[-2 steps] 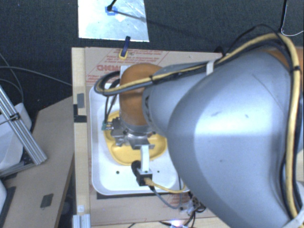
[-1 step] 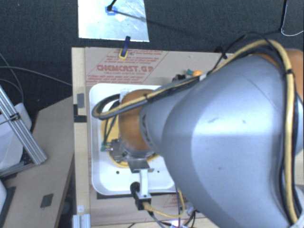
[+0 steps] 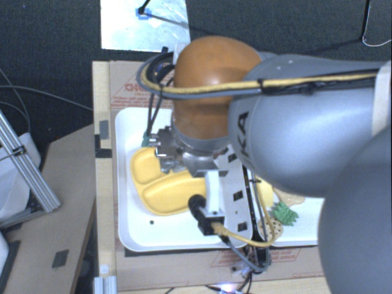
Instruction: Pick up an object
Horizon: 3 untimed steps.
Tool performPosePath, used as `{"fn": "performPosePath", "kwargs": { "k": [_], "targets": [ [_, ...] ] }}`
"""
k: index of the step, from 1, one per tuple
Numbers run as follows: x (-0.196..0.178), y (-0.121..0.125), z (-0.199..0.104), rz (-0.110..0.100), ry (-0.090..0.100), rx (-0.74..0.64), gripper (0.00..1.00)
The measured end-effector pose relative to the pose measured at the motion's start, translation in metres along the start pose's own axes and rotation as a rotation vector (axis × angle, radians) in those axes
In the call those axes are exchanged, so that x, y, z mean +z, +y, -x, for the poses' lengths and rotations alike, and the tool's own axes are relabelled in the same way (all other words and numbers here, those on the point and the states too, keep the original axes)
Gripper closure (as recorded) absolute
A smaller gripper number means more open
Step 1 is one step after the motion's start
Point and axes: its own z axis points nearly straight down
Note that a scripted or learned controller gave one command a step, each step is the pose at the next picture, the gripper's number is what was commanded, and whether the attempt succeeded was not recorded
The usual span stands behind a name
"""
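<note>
From the camera above, my arm [image 3: 294, 127] covers most of the white bin [image 3: 125, 182], and my wrist hides my gripper, so its state I cannot tell. Two yellow objects [image 3: 162, 185] lie in the bin's left part, a green toy [image 3: 285, 214] to the right.
</note>
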Motion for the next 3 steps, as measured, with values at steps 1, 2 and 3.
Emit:
{"fn": "performPosePath", "kwargs": {
  "k": [1, 2, 3],
  "targets": [
    [-0.114, 0.11, 0.002, 0.004, -0.004, 0.001, 1.0],
    [0.039, 0.171, 0.034, -0.021, -0.013, 0.008, 1.0],
    [-0.005, 0.116, 0.056, -0.014, -0.008, 0.006, 1.0]
  ]
}}
